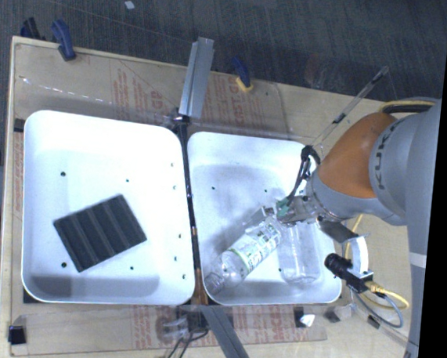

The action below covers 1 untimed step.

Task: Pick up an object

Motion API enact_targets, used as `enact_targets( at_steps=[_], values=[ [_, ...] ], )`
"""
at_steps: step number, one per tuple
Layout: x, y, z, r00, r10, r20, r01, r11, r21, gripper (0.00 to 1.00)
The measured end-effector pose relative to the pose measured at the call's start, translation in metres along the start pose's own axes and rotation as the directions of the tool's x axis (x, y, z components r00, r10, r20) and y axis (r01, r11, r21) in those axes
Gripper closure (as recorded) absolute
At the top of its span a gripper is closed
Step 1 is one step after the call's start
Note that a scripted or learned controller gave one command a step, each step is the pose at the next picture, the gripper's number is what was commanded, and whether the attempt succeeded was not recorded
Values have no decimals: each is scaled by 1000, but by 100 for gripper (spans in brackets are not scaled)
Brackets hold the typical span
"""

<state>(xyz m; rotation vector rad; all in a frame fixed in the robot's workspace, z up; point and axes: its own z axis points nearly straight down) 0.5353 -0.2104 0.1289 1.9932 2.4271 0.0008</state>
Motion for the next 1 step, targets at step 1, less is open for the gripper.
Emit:
enact_targets(
  at_steps=[1],
  values=[
    [65, 23, 29, 991, -133, -1, 133, 991, 1, 0]
  ],
)
